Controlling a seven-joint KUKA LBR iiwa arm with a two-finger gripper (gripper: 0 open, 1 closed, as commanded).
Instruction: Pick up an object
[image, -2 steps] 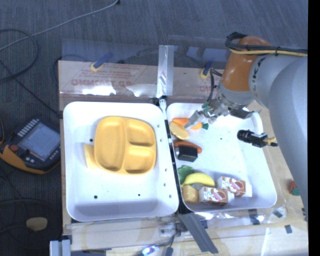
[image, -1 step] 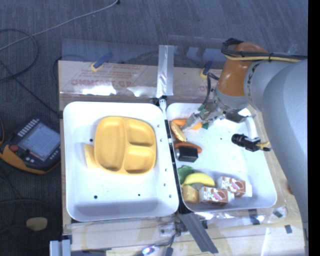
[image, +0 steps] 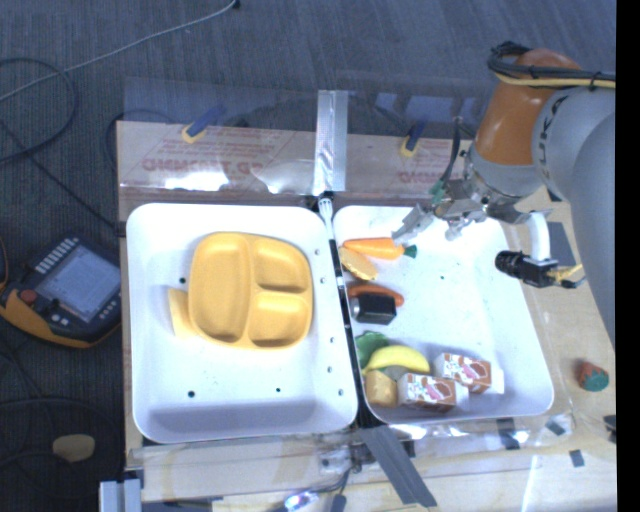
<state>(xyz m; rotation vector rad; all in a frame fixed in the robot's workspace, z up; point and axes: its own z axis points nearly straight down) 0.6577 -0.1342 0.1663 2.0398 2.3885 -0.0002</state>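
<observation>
The floor (image: 90, 60) was dark grey carpet with a fine woven texture. A thin pale cable (image: 150, 40) ran across it at the upper left, and darker cables (image: 50, 110) looped nearby. At the left edge lay a handheld control unit (image: 65, 295), orange-edged with a grey screen and keypad. A small tan lump (image: 72, 447), perhaps a stone or a scrap of foam, sat on the carpet at lower left. The bench (image: 220, 150) had a brownish board top printed with faint red lettering, partly covered by clear plastic sheeting. Two yellow-and-blue clamps (image: 203, 123) gripped its far edge. Light was even and soft.
</observation>
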